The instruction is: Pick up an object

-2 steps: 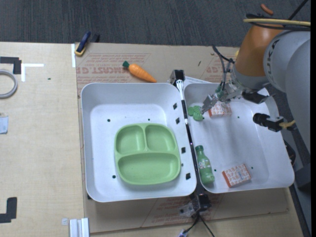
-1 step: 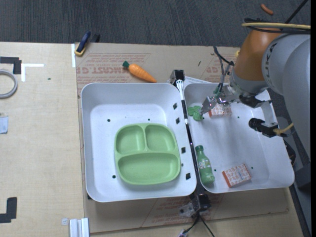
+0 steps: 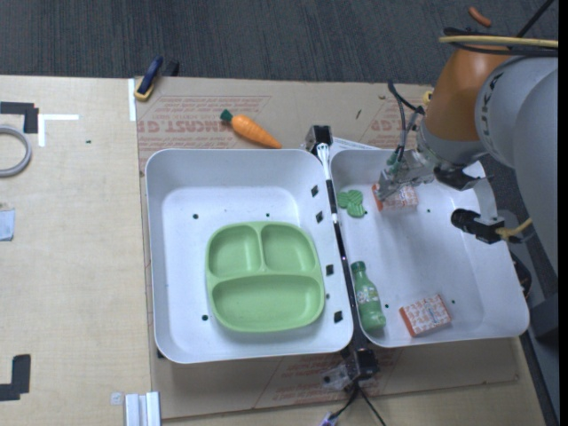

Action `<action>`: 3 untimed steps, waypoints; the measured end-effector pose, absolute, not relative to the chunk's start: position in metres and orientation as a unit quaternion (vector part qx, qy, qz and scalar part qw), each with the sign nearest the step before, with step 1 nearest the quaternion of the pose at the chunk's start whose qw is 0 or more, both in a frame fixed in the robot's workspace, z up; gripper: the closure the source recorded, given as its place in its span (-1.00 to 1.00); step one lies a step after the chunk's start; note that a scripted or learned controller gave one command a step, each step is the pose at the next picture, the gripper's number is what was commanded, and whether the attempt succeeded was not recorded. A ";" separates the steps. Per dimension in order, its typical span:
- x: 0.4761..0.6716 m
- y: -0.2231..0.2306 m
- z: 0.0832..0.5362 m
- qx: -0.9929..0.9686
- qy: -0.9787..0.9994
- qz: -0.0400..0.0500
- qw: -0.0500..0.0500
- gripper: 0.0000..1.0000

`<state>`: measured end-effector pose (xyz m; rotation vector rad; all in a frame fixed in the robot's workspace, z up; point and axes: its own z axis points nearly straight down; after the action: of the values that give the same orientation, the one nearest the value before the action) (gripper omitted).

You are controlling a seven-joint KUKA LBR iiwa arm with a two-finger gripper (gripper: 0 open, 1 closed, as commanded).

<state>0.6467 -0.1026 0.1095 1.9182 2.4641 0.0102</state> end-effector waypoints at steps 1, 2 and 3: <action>0.647 -0.103 0.109 0.614 0.789 0.003 0.009 -1.00; 0.647 -0.103 0.119 0.614 0.790 0.003 0.010 1.00; 0.647 -0.103 0.119 0.614 0.790 0.003 0.010 -1.00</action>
<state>0.6471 -0.1030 0.1194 1.9148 2.4644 0.0104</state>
